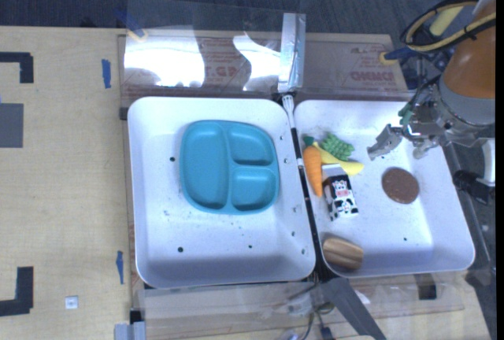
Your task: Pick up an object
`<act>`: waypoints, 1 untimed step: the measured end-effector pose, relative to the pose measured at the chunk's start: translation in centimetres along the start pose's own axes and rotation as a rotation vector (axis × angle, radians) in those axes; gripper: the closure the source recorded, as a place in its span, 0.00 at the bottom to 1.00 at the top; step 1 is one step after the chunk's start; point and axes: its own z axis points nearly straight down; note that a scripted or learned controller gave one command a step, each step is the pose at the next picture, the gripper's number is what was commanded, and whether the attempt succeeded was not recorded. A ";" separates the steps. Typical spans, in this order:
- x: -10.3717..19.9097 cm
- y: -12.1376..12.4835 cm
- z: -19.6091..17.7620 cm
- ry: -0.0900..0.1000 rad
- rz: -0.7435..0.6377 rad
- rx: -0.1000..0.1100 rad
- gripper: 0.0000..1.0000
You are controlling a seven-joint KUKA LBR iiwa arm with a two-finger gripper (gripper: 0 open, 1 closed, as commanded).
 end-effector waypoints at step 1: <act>1.1 5.2 -1.3 -0.002 -0.006 -0.004 0.00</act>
